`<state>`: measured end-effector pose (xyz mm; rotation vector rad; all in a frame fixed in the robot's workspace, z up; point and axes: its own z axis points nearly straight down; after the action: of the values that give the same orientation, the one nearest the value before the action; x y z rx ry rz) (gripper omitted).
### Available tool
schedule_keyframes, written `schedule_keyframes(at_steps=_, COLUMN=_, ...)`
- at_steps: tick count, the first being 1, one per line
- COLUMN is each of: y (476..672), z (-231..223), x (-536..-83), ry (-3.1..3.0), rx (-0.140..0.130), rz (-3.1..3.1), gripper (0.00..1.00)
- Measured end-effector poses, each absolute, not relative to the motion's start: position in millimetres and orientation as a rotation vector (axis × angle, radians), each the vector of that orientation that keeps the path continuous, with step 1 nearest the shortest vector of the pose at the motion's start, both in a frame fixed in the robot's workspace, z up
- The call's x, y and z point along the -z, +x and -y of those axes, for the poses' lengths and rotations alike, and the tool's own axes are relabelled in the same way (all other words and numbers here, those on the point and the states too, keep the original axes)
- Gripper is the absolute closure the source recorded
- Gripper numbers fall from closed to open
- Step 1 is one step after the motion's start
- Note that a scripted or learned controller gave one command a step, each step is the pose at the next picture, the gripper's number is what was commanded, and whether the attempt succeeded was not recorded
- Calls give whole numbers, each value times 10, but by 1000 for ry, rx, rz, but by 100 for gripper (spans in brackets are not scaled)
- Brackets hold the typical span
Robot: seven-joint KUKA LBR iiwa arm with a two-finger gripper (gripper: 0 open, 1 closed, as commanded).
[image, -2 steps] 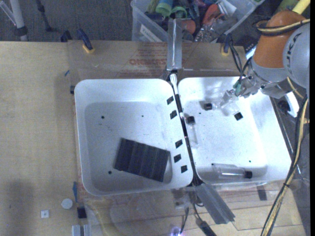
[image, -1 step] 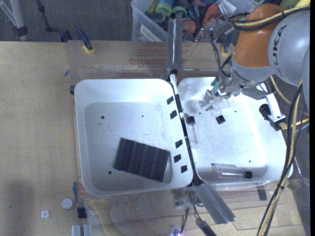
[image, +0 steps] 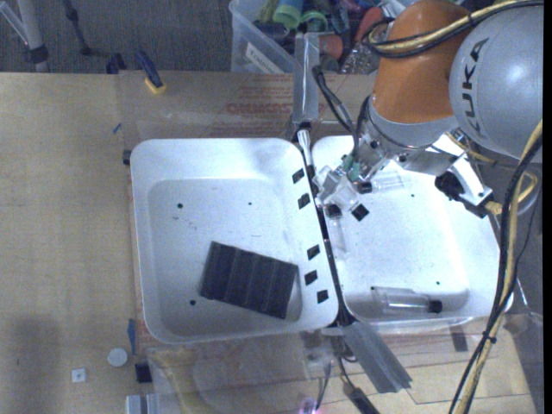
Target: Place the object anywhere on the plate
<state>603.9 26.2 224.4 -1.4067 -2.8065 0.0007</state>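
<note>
One clear tube (image: pixel 405 300), dark-capped, lies in right bin (image: pixel 448 240); jaws' (image: pixel 338 188) state unclear.

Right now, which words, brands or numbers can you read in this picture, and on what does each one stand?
"KUKA": on the grey arm, reading sideways.
Reddish print on the brown board behind the bins: too blurred to read.
White label on the clear storage tub: too small to read.

Arm (image: pixel 483 67) cut off at right.
</note>
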Motion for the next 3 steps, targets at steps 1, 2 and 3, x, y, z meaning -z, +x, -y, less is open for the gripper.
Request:
schedule_keyframes(at_steps=1, y=6563, z=-1039, x=-2070, ry=-1687, rx=2, rz=2653, gripper=100)
schedule_keyframes(at_steps=2, y=6659, z=-2091, x=-1583, ry=-1824, rx=2, rz=2560, gripper=100)
schedule_keyframes(at_steps=3, y=6666, z=-2129, x=-2087, ry=-1225, rx=5, rz=2897, gripper=100)
